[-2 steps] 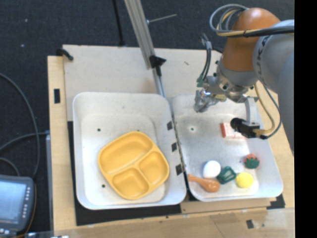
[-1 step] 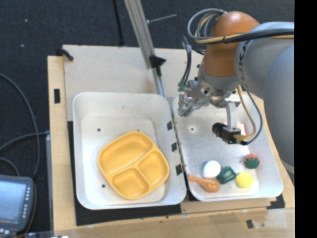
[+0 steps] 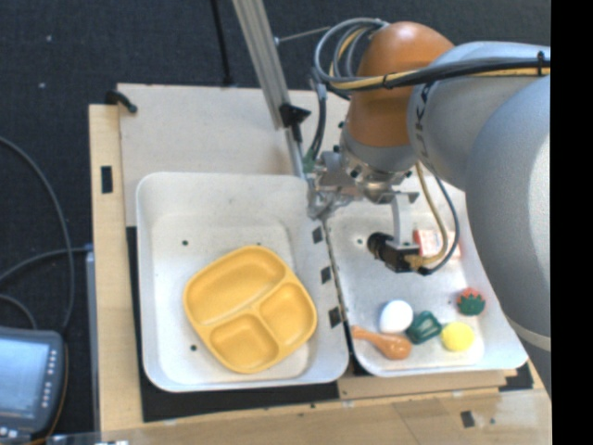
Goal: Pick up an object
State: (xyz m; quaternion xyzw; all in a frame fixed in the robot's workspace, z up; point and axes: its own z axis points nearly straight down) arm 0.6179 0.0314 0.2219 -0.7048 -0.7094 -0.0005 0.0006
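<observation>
One yellow tray (image 3: 250, 309), one white ball (image 3: 396, 316), perhaps one orange spoon (image 3: 383, 342)

Dark speckled carpet floor (image 3: 56, 44) all around, with a pale wooden surface (image 3: 185, 128) in the middle. A silvery metal post (image 3: 260, 40) slants up from its far side. Black cable (image 3: 51, 185) loops across the floor at left, and a grey screen (image 3: 28, 378) peeks in bottom-left.

arm (image 3: 491, 128): reaches in from right; wrist (image 3: 375, 160): pointing down; claw (image 3: 324, 196): low, beneath wrist
</observation>
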